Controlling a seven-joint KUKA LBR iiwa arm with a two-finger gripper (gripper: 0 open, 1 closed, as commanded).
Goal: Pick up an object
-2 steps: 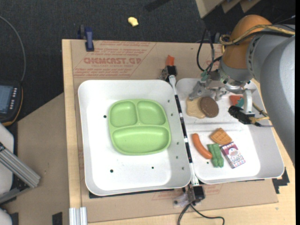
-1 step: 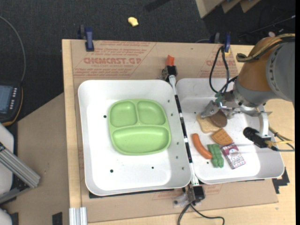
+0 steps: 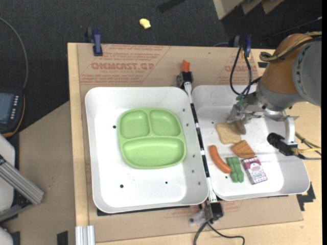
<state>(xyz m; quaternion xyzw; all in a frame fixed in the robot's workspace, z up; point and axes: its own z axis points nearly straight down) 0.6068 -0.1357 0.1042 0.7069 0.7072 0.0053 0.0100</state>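
My gripper (image 3: 238,120) hangs low in the right bin (image 3: 286,188), at the upper right edge of a tan bread slice (image 3: 227,133). Just below it lies a smaller orange-brown cracker (image 3: 243,148). Further toward the front sit a red-orange sausage (image 3: 219,158), a green bean-like piece (image 3: 235,169) and a small pink and white packet (image 3: 255,170). The grey arm with its orange band (image 3: 281,73) comes in from the right above the bin.
The left bin (image 3: 102,137) holds a green three-compartment plate (image 3: 152,137). A black rail with clamps (image 3: 196,131) divides the two bins. A black cable (image 3: 240,73) loops down near the wrist. A black part (image 3: 278,143) juts over the right bin's right side.
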